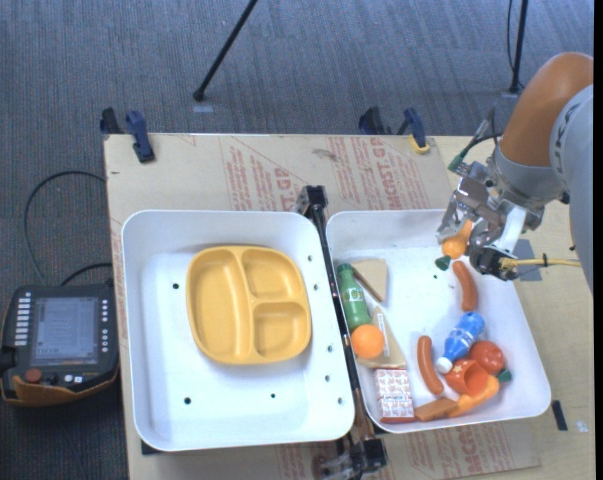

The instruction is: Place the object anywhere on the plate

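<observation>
One small carrot (455, 241) sits pinched in the gripper (463, 238) at 3 o'clock—thin hold, could drop before the plate (248, 303).

Robotics lab, clamped plywood bench (241, 168), teach pendant (59, 343) on grey carpet (41, 68), tripod legs (231, 33)

Single fixed cam sitting above the table (231, 163), looking down at a slant from the near edge. It's framing both bins: left bin (151, 368), right bin (521, 393), with carpet beyond the far edge. Mid-range, whole table fitting in. Arm (546, 128) is coming in from frame right.
</observation>
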`<state>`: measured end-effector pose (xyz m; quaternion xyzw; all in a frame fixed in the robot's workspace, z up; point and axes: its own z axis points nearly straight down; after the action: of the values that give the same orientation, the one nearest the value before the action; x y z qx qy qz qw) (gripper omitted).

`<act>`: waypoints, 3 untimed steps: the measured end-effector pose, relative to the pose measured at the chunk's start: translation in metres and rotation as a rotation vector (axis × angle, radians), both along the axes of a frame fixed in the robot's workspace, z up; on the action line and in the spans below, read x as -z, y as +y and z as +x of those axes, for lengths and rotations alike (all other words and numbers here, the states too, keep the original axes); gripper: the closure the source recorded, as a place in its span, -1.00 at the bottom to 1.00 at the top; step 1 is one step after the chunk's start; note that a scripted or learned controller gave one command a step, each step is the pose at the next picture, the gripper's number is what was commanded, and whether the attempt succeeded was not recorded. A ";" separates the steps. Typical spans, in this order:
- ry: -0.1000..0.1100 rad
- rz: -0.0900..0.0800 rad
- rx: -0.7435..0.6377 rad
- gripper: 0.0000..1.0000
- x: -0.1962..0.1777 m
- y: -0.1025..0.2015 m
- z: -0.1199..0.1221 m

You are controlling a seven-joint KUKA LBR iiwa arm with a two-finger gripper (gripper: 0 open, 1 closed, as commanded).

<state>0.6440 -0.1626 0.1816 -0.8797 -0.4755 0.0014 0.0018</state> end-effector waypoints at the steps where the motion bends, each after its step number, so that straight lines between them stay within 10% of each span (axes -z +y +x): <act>1: -0.004 0.000 -0.004 1.00 0.086 0.082 0.001; 2: -0.001 0.001 -0.006 1.00 -0.006 0.152 -0.071; 3: 0.000 0.000 -0.004 -1.00 -0.006 0.151 -0.072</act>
<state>0.5722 -0.0119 0.1871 -0.8786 -0.4775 0.0014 0.0018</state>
